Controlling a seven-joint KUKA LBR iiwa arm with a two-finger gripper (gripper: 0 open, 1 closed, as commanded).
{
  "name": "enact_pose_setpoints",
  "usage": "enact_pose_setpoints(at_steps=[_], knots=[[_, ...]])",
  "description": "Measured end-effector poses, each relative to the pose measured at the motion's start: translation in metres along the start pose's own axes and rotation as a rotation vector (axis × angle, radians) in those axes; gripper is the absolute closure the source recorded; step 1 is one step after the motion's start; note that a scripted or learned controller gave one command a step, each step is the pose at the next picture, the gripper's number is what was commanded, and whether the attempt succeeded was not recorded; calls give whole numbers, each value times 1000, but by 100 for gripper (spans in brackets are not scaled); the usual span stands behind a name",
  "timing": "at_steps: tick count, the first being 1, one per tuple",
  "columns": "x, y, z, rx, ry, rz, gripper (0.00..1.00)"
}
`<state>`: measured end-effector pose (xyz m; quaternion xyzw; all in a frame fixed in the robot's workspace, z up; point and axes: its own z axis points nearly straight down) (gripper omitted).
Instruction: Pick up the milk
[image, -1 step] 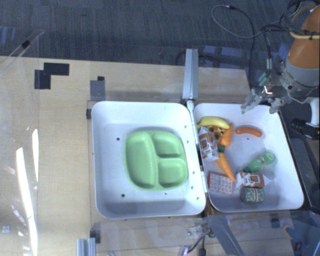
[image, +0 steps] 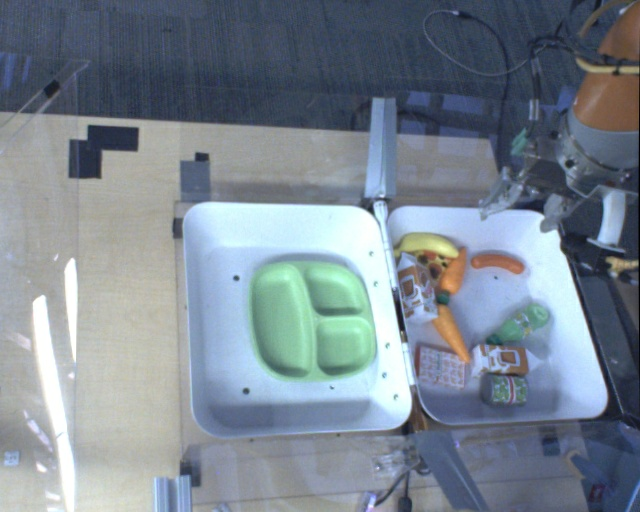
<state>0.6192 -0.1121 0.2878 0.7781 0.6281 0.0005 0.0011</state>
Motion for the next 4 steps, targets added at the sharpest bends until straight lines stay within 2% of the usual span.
enact_pose_setpoints(at_steps=[1, 2, 3, 4], knots=[[-60, -121, 82, 2, 1, -42, 0], [-56, -108, 200, -9, 2, 31, 0], [-54, -105, 189, -13, 3, 29, 100], [-55, -105, 189, -12, 3, 29, 0]])
